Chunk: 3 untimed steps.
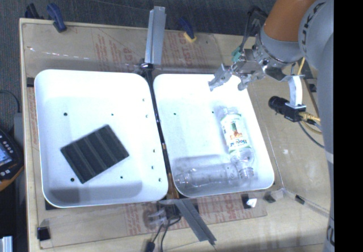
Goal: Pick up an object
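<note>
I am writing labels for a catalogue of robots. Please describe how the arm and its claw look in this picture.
The arm is grey and rounded, with a broad orange band above the wrist. A thin dark cable runs beside the wrist. The claw is small, of pale bare metal, with two slim fingers. A black fitting with a white bracket sits lower on the arm.

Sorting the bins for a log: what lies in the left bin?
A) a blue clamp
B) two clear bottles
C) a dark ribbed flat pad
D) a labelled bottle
C: the dark ribbed pad lies alone on the left bin floor; both bottles sit in the right bin.
</note>
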Tool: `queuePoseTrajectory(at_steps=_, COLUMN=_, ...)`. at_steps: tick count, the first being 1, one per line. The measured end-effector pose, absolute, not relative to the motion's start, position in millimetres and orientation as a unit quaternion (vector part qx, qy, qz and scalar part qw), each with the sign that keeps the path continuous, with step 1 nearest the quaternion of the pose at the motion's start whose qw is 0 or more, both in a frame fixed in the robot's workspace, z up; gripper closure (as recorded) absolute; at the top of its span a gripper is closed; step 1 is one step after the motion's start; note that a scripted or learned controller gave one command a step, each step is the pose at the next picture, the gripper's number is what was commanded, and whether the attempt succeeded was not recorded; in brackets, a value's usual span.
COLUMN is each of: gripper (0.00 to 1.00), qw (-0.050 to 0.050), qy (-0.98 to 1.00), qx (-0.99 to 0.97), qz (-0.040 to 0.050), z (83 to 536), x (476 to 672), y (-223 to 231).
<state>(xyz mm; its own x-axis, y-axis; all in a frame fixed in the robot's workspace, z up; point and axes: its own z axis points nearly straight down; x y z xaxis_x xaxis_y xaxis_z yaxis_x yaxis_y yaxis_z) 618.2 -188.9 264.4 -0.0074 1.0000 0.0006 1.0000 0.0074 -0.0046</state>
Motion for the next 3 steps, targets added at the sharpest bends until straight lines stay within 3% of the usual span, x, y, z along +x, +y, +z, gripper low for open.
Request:
queuePoseTrajectory(at_steps=1, gripper=0.0, qw=0.001, qy=-0.731, qx=-0.682, qz=0.0015, z=191.9, x=561.7, y=-210.5)
queuePoseTrajectory(at_steps=2, gripper=0.0, qw=0.001, qy=-0.747, qx=-0.665, qz=0.0012, z=139.2, x=555.4, y=-208.9)
queuePoseTrajectory(at_steps=3, gripper=0.0, qw=0.002, qy=-0.786, qx=-0.618, qz=0.0005, z=91.6, x=552.9, y=-174.0)
